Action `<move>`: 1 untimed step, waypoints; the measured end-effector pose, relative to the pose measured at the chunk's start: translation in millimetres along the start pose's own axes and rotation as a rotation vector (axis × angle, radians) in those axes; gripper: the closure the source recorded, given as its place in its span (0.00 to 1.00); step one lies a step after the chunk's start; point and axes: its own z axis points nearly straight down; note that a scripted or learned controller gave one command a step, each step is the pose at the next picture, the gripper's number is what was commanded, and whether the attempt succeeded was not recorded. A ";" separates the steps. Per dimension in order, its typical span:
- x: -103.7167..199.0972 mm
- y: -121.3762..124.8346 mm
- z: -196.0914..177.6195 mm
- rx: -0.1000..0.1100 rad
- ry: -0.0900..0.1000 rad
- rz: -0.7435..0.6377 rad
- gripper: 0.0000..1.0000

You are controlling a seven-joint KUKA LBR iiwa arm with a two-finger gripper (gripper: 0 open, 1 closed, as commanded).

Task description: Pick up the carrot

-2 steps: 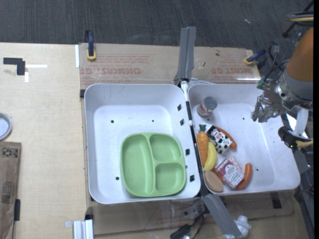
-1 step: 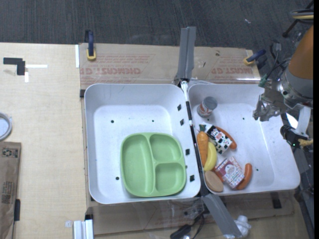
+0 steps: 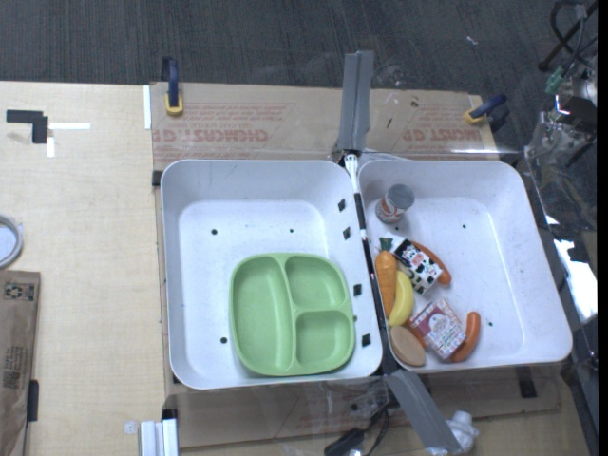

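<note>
Left shallow white bin (image 3: 190,255) holds a green divided plastic plate (image 3: 293,313). Right shallow white bin (image 3: 513,245) holds a toy pile along its left wall: orange carrot (image 3: 385,274) touching a yellow banana (image 3: 403,298), small grey-lidded can (image 3: 396,202) just above. Fingers' state: cannot tell

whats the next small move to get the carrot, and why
Probably bring the pincer over the right bin's left side, above the carrot. The carrot lies there along the divider wall, with the banana pressed against its right side, so a descent from straight above looks safest.
</note>
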 end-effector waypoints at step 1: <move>-5.6 32.7 -53.1 0.000 0.000 0.147 1.00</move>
